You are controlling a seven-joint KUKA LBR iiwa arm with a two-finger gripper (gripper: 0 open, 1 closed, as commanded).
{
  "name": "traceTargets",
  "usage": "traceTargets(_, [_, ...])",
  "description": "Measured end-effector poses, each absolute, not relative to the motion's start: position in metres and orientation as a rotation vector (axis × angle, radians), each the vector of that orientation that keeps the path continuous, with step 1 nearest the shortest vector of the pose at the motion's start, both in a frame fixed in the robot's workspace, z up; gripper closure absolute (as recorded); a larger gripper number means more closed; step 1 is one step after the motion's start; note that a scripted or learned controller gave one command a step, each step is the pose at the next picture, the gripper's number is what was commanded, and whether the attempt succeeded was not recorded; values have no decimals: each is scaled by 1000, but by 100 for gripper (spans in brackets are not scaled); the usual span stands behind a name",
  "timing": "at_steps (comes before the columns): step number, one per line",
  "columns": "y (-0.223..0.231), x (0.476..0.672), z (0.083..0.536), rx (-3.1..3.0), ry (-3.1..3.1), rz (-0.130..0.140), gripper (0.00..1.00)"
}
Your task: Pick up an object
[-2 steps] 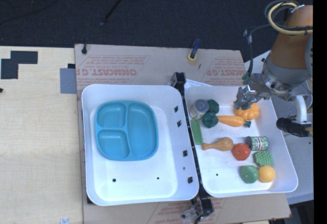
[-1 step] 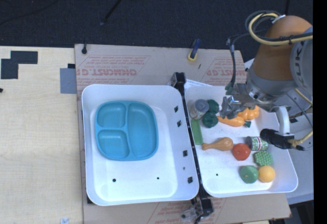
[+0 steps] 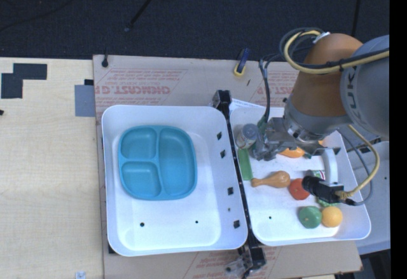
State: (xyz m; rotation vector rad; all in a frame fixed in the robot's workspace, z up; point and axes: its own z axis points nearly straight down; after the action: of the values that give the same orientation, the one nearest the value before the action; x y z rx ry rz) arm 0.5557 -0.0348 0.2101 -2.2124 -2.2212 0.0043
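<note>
Closest to the lens is the grey robot arm (image 3: 365, 90), reaching in from the right with its broad orange band (image 3: 325, 77) over the right bin. Beneath everything is a pale wooden bench (image 3: 48, 176), with a brown cardboard sheet (image 3: 159, 81) under two shallow white bins set side by side.

The left bin (image 3: 168, 227) holds a blue divided plate (image 3: 157, 162), lying flat in its upper half.

The right bin (image 3: 280, 230) holds all the small loose objects, any of which could be picked up. The gripper (image 3: 266, 147) hangs low over the upper left part of this bin. Whether it is spread or closed cannot be told from this angle, and nothing is visibly held in it.

A green strip (image 3: 245, 166) lies along the bin's left wall, just beside the gripper. A tan gourd-shaped piece (image 3: 272, 179) lies on its side just below the gripper. A grey round item (image 3: 245, 136) sits to the gripper's upper left. A small orange piece (image 3: 293, 153) shows at the gripper's right. A red piece (image 3: 297, 189) lies just right of the tan one. Near the bin's front right corner, a green lump (image 3: 310, 217) and a yellow ball (image 3: 332, 216) sit touching.
</note>
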Motion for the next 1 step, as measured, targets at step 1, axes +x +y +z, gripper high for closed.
traceTargets(1, [5,536,210,-2213,-2222,4,100])
